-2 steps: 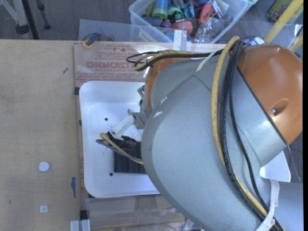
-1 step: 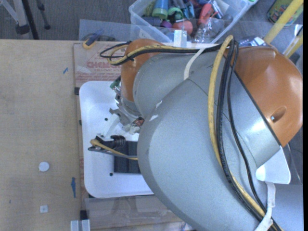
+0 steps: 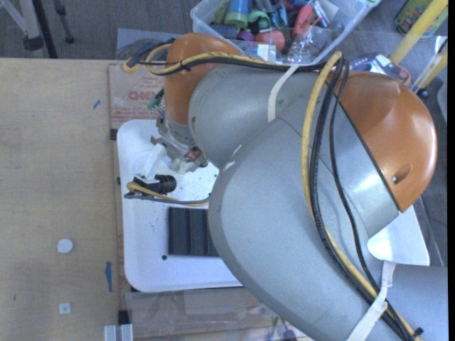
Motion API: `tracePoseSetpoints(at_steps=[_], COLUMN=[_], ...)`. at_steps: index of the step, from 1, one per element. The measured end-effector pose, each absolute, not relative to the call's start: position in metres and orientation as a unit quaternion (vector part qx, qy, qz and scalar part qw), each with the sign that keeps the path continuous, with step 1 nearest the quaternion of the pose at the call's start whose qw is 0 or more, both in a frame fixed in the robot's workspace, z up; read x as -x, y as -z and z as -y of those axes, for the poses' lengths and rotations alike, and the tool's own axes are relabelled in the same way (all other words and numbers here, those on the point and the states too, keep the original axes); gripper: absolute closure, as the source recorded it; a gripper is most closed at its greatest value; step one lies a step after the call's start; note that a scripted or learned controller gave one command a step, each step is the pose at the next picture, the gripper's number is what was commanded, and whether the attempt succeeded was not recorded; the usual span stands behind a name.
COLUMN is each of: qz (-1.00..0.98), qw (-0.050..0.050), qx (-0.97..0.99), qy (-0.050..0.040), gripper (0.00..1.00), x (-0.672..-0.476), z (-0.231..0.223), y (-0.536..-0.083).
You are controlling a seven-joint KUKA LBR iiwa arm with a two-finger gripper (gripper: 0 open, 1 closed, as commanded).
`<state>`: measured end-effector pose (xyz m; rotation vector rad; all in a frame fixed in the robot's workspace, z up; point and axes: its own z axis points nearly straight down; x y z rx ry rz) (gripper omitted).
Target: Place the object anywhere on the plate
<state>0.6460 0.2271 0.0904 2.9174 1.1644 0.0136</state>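
The grey arm (image 3: 298,212), with its orange bands, sweeps in from the right of the camera view and covers most of the bench. Its wrist bends down over a white bin (image 3: 142,265). The gripper (image 3: 173,155) hangs low over the bin's floor near the far left corner. It is tucked so far under the wrist that it is not possible to tell whether it is open or closed, and nothing can be seen held in it.

A black ribbed slab (image 3: 187,231) lies flat on the bin floor toward the near edge. It sits apart from the bin's left wall and apart from the gripper, and its right end is hidden under the arm. The floor around it carries a few dark specks.

Left of the bin, the pale wooden bench (image 3: 50,155) holds a small white disc (image 3: 65,246) well clear of the bin's left rim. A cardboard sheet (image 3: 135,91) with red print shows past the bin's far edge. Beyond that, at the top of the view, stands a clear tub (image 3: 213,13) packed with coloured toys.
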Motion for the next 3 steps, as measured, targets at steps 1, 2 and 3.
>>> tracePoseSetpoints(at_steps=[1, 2, 3], qz=[-0.548, -0.621, -0.796], qw=[-0.001, 0.0, 0.003], qx=[-0.836, -0.784, -0.605], qy=[0.0018, -0.0004, -0.0047], gripper=[1.0, 1.0, 1.0], x=[-0.609, -0.666, -0.627], z=[-0.196, -0.222, -0.226], y=[-0.139, -0.116, -0.092])
